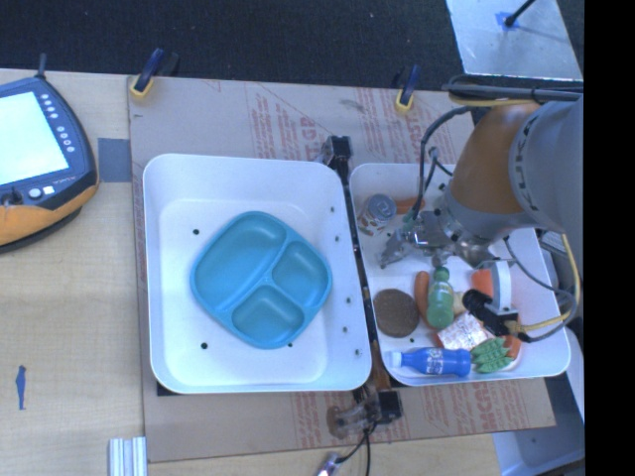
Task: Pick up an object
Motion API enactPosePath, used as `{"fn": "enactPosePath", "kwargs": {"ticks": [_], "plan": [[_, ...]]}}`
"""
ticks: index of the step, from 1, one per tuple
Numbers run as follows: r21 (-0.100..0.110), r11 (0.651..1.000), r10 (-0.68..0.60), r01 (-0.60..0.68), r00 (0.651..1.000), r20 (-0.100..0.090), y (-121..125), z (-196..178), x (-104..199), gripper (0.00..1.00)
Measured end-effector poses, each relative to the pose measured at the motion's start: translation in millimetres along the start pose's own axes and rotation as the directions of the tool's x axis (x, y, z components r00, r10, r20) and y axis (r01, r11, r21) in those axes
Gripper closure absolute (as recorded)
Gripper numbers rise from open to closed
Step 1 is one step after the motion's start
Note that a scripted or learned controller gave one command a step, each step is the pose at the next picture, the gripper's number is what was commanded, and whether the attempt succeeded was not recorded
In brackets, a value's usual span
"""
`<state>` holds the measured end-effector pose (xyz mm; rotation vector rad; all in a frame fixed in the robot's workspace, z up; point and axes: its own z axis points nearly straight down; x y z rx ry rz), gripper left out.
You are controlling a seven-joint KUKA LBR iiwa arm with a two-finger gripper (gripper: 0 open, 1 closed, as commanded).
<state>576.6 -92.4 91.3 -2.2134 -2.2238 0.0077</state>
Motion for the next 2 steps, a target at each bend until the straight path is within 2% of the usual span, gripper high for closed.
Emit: {"fn": "enactPosePath", "kwargs": {"ticks": [2], "plan": [[0.000,1.000,0.000,0.000,1.000,0.000,0.0,0.0,0.0,0.00]]}}
